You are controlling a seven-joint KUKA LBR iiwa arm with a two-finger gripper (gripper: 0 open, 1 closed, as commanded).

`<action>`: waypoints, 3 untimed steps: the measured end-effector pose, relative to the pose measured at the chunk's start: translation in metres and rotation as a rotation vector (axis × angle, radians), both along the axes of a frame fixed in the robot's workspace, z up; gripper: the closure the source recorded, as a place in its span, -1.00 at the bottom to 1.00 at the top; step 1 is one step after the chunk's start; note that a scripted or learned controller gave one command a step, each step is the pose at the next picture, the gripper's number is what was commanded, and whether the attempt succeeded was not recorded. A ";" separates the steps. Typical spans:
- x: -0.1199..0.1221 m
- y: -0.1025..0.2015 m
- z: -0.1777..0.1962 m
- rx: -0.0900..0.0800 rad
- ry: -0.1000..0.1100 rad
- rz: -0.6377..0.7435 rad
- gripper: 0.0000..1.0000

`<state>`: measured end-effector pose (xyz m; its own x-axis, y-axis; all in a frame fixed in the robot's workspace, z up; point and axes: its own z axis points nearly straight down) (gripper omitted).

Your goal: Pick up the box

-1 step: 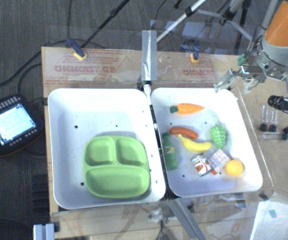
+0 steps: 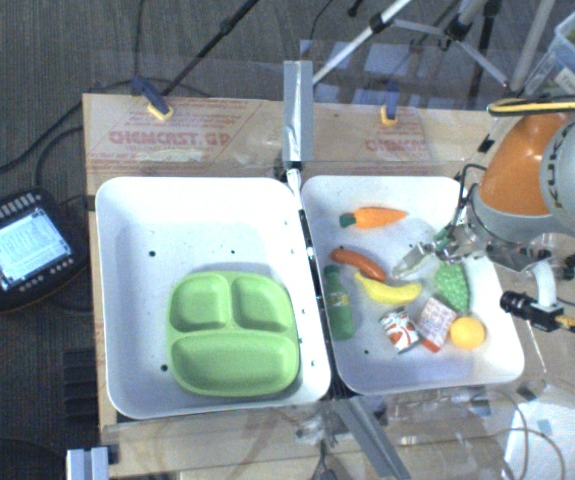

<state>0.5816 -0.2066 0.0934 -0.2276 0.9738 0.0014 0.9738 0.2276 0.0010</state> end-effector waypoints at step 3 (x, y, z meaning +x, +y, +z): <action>-0.095 0.039 -0.004 -0.002 -0.006 0.170 -1.00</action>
